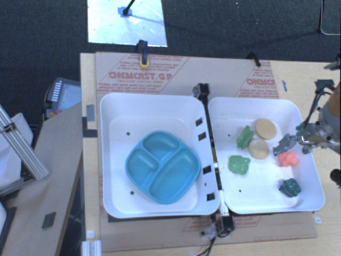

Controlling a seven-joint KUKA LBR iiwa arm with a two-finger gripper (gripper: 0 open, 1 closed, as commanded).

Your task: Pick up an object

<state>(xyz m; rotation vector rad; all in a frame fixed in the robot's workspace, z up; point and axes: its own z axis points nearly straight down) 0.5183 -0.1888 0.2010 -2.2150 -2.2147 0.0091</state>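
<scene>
My gripper hangs over the right side of the right bin, reaching in from the right edge. A small orange-pink object lies just below it, partly covered by the gripper. To its left sit two tan round pieces, a slim green piece and a green lumpy object. Near the front right corner of the bin rests a dark teal object.
The left bin holds a blue divided plate. A black-clipped divider runs between the bins. Cardboard lies under both bins, with a yellow clamp at the back.
</scene>
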